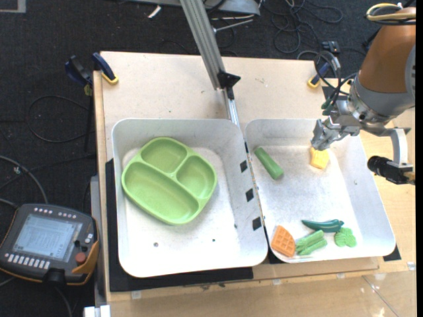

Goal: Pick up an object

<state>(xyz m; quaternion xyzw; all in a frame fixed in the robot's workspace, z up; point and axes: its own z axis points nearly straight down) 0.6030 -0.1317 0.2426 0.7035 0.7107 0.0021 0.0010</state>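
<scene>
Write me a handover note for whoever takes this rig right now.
Gripper: low over the right bin's far end, right above the yellow block. No grasp visible.
Right bin also holds a green cylinder; at its near edge an orange waffle, a dark green pepper and two more green toys.
Left bin: green divided plate.
Done: nothing lifted.
Left: grasp and lift one object.

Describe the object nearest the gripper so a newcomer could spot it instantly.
Look in the right bin, toward its far edge, where the gripper hangs. Just under it lies a small yellow block. It is the one yellow piece there: the green cylinder lies to its left, and the other toys cluster at the near edge.
</scene>
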